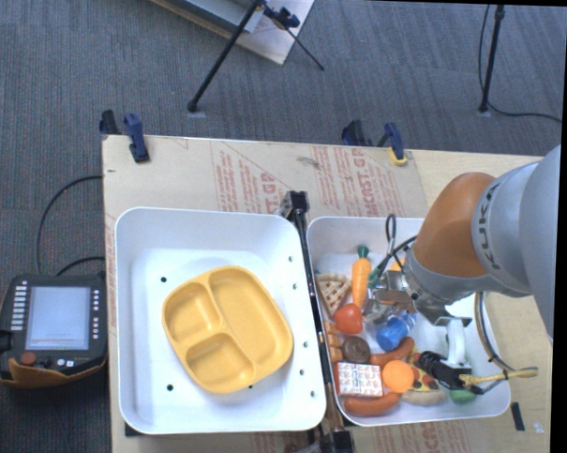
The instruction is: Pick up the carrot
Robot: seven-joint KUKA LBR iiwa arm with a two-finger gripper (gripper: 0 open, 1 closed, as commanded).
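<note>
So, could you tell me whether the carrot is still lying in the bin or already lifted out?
Still in: the carrot lies flat in the right bin, beside the gripper, not between its fingers.

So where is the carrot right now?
The carrot lies in the right bin, near its upper left, just above the red tomato and right of the waffle piece.

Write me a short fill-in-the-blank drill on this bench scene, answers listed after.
1. The carrot lies in the ____ bin as the camera sees it.
2. The divided plate in the other bin is coloured ____.
3. The plate has ____ compartments.
4. The hand hangs over the bin that holds the ____ and other toy food.

Missing words: right; yellow; three; carrot
</note>
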